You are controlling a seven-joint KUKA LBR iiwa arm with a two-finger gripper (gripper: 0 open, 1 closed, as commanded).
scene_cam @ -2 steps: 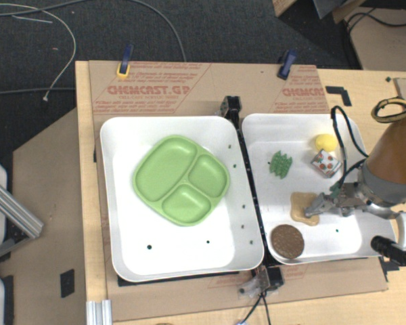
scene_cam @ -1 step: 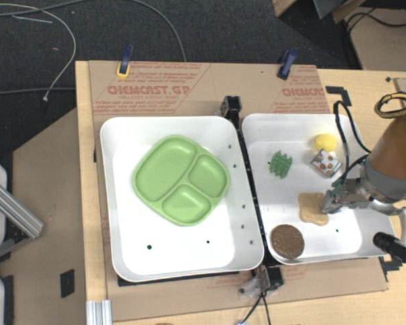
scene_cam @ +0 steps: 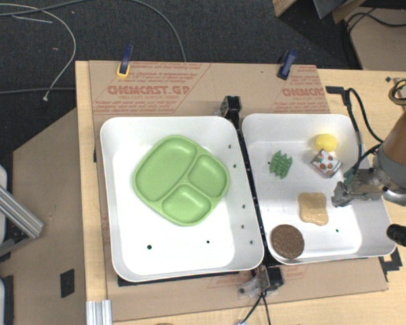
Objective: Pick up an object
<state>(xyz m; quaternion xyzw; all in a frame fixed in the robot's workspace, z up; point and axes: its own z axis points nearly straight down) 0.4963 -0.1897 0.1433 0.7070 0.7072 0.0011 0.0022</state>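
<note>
You will find the candidate objects in the right bin (scene_cam: 294, 124). The tan bread-like piece (scene_cam: 314, 209) lies flat on the bin floor toward the right side, just beside the gripper (scene_cam: 343, 196), which sits at its upper right edge. Contact between the two cannot be confirmed, and nothing is seen between the fingers. The gripper's state cannot be determined from this view: the dark assembly is too small and blurred to tell.

Note the other items in the same bin. The white block with red and green markings (scene_cam: 325, 162) lies above the tan piece, tilted, with the yellow ball (scene_cam: 325, 142) touching or just beside its upper edge. The small green leafy item (scene_cam: 281, 164) lies to the left of these, apart from them. The brown round disc (scene_cam: 287, 240) rests at the near edge of the bin, below and left of the tan piece.

The arm (scene_cam: 399, 161) enters from the right, over the bin's right rim.

Refer next to the left bin (scene_cam: 122, 242). It contains one light green divided plate (scene_cam: 181, 179), three compartments, turned at an angle and lying flat near the bin's centre. Both bins sit side by side on a cardboard sheet (scene_cam: 155, 87), held by two blue clamps (scene_cam: 126, 58) at its far edge.
</note>
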